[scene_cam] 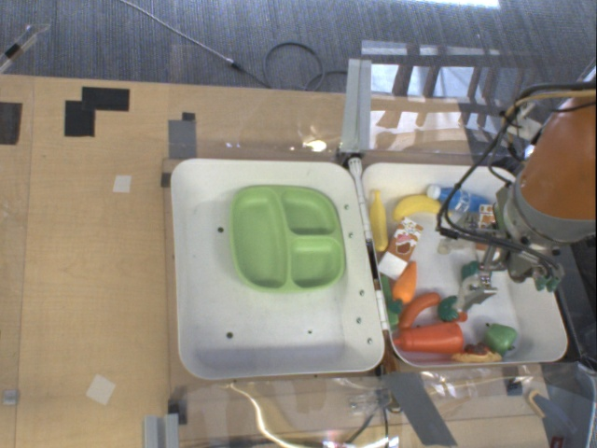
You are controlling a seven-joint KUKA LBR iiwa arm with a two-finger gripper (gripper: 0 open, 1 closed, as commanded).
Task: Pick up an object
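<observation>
green divided plate [284, 238] lies alone in the left bin [201, 334]. my gripper [478, 285] hangs over the right bin [552, 339], its fingers apart with nothing between them. just left of it lie a green-topped chili [422, 307], a carrot [405, 283] and a banana [413, 206]; a red pepper [431, 339] lies nearer, a water bottle [457, 198] farther.

objects: toy foods [431, 336] | heaped, mixed colours | right bin [556, 343] | banana [413, 205] at far side
</observation>
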